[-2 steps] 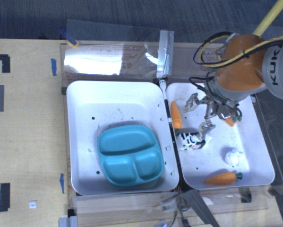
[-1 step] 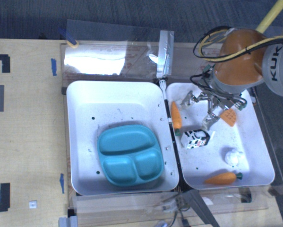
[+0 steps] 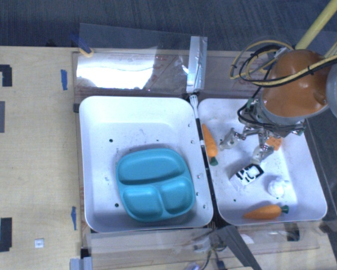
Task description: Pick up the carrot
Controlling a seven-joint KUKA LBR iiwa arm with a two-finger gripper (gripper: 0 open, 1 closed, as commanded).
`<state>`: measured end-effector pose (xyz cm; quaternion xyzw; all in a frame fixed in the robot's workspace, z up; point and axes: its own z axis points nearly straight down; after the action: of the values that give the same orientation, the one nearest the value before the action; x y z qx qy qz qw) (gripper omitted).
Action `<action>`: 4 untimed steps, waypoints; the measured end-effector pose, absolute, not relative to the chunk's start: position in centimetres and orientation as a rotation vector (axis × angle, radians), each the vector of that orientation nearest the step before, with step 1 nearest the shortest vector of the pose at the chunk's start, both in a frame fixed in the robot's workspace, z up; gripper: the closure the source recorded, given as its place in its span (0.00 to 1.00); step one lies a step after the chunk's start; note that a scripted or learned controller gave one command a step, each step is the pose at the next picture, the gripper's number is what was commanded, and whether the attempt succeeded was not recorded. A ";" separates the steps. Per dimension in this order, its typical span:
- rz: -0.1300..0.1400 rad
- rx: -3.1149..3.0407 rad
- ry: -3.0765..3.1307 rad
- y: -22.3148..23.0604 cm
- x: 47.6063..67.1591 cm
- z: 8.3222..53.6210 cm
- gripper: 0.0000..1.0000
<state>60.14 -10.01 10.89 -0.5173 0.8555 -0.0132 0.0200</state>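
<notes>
I see my claw (image 3: 257,145) low in the right bin (image 3: 317,207); I cannot tell its state. One carrot (image 3: 210,144) lies just left of it along the wall, another carrot (image 3: 264,211) well below, neither gripped.

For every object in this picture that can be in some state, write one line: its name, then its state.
Carrot by the divider: lying flat in the right bin, untouched.
Carrot at the near edge: lying flat, untouched.
Blue tray: right way up in the left bin.
Gripper: hanging over the right bin, holding nothing that I can see.
</notes>
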 end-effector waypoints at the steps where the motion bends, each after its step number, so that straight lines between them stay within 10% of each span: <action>1: -0.005 -2.389 2.030 -15.8 61.4 21.4 0.00; 2: -0.005 -2.454 1.953 -13.7 58.8 8.8 0.00; 4: -0.005 -3.081 0.591 -10.0 64.4 8.6 0.00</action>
<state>64.39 -10.00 8.59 -0.9821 0.1884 -0.0016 0.0019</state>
